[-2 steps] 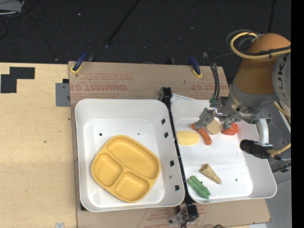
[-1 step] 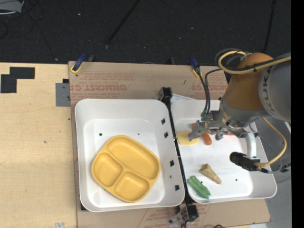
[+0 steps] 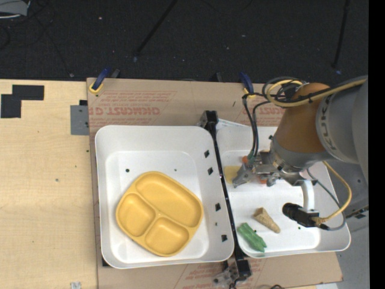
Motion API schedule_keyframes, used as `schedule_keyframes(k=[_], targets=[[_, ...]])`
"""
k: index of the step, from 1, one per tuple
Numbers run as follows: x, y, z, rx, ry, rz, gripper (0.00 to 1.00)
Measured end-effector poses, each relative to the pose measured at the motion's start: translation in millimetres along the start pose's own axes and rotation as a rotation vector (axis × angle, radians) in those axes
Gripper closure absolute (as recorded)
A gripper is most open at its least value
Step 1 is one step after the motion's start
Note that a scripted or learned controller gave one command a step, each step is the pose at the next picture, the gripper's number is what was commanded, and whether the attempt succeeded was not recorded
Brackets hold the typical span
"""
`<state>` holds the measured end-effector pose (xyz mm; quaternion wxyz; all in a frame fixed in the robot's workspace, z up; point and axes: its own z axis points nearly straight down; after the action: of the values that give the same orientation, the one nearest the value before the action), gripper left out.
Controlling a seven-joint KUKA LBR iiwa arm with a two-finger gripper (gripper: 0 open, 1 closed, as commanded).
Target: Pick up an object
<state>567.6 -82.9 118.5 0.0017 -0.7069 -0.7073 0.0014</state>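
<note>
My gripper (image 3: 251, 174) reaches down into the right bin (image 3: 337, 242), near its left wall, under the orange-banded wrist (image 3: 301, 131). A pale yellow object (image 3: 231, 174) lies on the bin floor just left of the gripper, partly hidden by it; whether they touch is unclear. A tan wedge-shaped piece (image 3: 266, 220) lies nearer the front of the same bin. A green object (image 3: 252, 237) sits at the bin's front left corner. Nothing is visibly held.
The left bin (image 3: 111, 143) holds a yellow divided plate (image 3: 159, 212). A black divider (image 3: 218, 182) runs between the bins. A black cable end (image 3: 299, 214) hangs off the arm over the right bin. Brown cardboard (image 3: 150, 104) lies behind both bins.
</note>
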Motion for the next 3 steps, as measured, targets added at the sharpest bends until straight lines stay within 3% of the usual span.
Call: schedule_keyframes(k=[1, 3], targets=[[-1, 1, -12, -0.004, -0.001, 0.003, 1.00], [4, 0, -119, -0.007, 0.000, 0.001, 1.00]])
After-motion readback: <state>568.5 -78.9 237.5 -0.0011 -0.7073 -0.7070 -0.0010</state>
